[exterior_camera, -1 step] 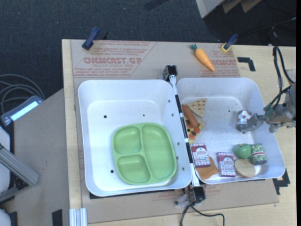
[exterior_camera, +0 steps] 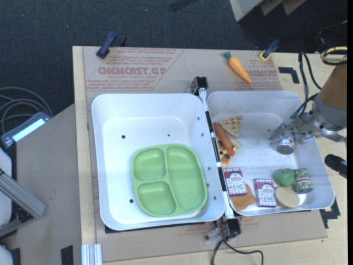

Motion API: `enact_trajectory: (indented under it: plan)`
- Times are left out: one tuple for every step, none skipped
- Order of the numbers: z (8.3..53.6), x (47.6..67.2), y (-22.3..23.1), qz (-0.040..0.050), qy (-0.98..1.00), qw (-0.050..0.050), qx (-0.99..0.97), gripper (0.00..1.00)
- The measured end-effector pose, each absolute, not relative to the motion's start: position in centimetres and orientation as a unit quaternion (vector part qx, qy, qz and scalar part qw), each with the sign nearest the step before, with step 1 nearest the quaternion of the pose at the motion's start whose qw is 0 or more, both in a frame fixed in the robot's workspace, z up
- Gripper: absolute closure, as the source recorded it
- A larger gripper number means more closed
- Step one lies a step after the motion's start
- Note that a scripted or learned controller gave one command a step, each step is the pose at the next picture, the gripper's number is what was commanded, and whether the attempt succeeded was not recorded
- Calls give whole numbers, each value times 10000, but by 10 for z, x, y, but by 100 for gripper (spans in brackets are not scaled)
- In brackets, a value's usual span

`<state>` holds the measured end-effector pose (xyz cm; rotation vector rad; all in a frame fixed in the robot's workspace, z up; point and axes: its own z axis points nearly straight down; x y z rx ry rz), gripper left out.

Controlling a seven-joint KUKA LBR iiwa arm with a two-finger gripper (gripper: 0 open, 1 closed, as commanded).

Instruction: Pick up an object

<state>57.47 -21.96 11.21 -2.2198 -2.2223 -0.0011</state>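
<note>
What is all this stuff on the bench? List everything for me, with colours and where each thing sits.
Bins: two, white, side by side on the bench.
Divided plate: one, light green, in the left bin.
Toy carrot: one, orange, on the board behind the right bin.
Pizza slice: one, tan, right bin, far left part.
Hot dog: one, red-orange, right bin, along its left wall.
Small boxes: two, red and white, right bin, near edge.
Green items: two, right bin, near right corner; too small to identify.
Round biscuit: one, cream, beside the green items.
Clamps: two, blue, at the board's far edge.
Gripper: one, metallic, over the right bin.
</note>
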Motion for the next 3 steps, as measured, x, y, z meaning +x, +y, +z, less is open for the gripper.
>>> enact_trajectory:
  plan:
    - [84, 583, -184, 1, -7075, 13, -7067, 0]
    - [84, 511, -209, 6, -7066, 9, -7076, 0]
    - [84, 485, -212, -1, -7069, 9, -7073, 0]
